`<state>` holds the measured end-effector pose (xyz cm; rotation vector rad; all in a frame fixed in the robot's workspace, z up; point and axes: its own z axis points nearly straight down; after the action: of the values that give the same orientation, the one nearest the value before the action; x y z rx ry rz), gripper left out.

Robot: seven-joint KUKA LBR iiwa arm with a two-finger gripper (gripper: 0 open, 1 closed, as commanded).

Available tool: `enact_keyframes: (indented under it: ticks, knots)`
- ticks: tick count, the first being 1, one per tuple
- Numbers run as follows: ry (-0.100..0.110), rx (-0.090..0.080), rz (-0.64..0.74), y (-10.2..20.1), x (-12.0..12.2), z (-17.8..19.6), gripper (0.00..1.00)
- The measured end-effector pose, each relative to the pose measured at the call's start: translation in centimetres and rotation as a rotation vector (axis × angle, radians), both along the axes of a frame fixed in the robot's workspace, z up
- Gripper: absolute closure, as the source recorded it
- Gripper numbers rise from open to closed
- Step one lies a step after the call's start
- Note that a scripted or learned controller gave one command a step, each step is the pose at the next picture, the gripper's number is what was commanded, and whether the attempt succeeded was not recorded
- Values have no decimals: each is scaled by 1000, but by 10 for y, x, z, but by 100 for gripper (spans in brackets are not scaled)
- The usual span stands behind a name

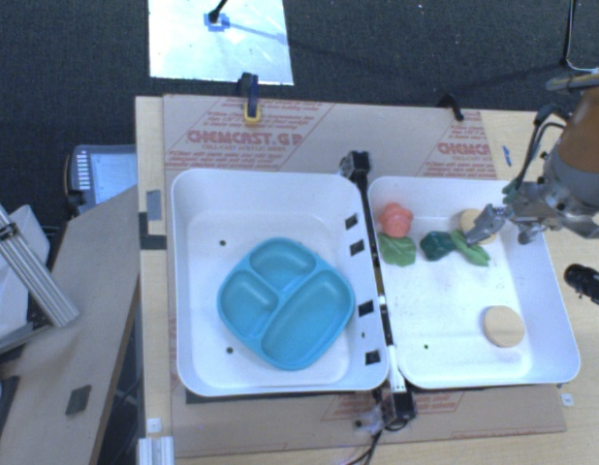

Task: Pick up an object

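Tan disc (503,325) lies near in the right bin (556,361), untouched. Farther back the hand (488,224) hangs low over the green pieces (453,246) by an orange ball (395,220); nothing is lifted, and I cannot tell its state.

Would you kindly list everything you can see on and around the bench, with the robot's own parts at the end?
Left bin: one, white, left half of the bench.
Right bin: one, white, right half of the bench.
Divided plate: one, light blue, inside the left bin.
Orange-red lump: one, upper left of the right bin.
Light green piece: one, just below the orange-red lump.
Dark green piece: one, right of the light green one.
Long green piece: one, beside the tool.
Tan disc: one, lower right of the right bin.
Yellow clamp: one, at the bench's back edge.
Arm: one, grey with an orange band, from the right.
Tool: one, grey, low over the right bin's upper part.
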<state>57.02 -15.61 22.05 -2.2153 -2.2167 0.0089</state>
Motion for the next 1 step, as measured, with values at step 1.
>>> enact_keyframes:
  ticks: [1]
  knots:
    - [-10, -2, 2, 0, 2, 6, 0]
